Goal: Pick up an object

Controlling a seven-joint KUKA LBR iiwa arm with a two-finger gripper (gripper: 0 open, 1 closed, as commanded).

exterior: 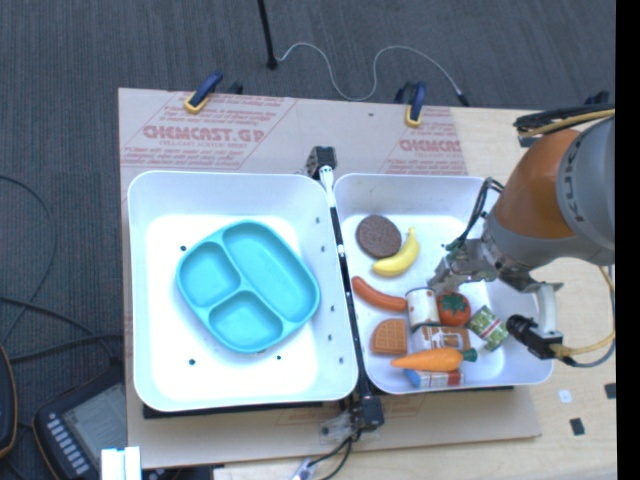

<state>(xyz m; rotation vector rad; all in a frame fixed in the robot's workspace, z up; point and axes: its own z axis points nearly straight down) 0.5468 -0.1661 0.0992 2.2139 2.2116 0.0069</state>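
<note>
The right bin (440, 190) holds several toy foods: a brown cookie (378, 234), a yellow banana (397, 255), a sausage (379, 294), a small can (422, 309), a red tomato (454, 309), a waffle-like cracker (390, 338), a carrot (433, 359) and a small green carton (488, 326). My gripper (452, 270) hangs low over the bin, just above the can and the tomato, to the right of the banana. I see nothing between its fingers.
The left bin (160, 198) holds a blue three-section plate (247, 284). A black clamp (321, 160) sits at the far end of the divider between the bins. The arm's grey and orange body (550, 203) covers the right bin's far right corner.
</note>
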